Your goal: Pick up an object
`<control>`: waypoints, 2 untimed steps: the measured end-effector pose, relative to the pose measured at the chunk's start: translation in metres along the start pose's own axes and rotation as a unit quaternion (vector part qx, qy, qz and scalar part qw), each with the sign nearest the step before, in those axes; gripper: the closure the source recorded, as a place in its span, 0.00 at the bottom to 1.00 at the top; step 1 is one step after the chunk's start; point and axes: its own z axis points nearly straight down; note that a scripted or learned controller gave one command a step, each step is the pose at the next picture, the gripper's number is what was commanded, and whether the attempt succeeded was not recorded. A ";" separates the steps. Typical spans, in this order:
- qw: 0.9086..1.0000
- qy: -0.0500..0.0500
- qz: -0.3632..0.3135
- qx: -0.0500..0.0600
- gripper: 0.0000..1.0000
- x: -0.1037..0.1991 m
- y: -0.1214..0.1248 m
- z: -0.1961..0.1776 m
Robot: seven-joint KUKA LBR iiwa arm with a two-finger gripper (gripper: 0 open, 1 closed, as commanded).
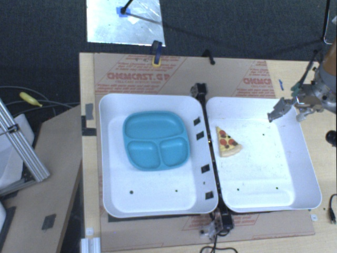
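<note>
A toy pizza slice (228,141) with red pepperoni spots lies near the left wall of the right bin (263,199). A blue divided plate (156,140) rests in the middle of the left bin (113,194). My gripper (289,112) hangs over the right bin's far right corner, well to the right of the pizza slice and beyond it. Its two fingers stand apart, so it is open, and nothing is between them.
A black hinge strip (208,152) with clips runs between the two bins. Both bins sit on a cardboard sheet (137,75) on the bench. A yellow-tipped clamp (156,54) sits at the sheet's far edge, and a metal frame (18,152) stands at the left.
</note>
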 end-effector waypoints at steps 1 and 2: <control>1.000 0.002 -0.004 0.001 0.00 0.056 0.049 0.061; 1.000 0.002 -0.005 0.001 0.00 0.156 0.048 0.089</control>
